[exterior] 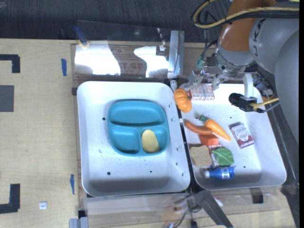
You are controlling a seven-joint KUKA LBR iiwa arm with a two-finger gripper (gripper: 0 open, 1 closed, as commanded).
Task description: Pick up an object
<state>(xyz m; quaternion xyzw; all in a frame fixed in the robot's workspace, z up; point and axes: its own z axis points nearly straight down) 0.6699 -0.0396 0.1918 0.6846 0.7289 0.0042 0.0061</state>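
Gripper (205, 78) sits at the far edge of the right bin (270, 146), just above a small pink-and-white box (203, 93); you cannot tell its state. No object is visibly held, so you are probably at the approach step. Next move, likely: descend squarely over one item and confirm a grasp before lifting.

Count, right bin: one box, one small orange gourd (182, 100), one carrot (214, 126), one red sausage-like piece (197, 128), one red packet (241, 135), one green-leaf item (222, 155), one blue can (220, 173).

Left bin (90, 151): one blue divided tray (135, 122) holding one yellow lemon-like piece (150, 141).
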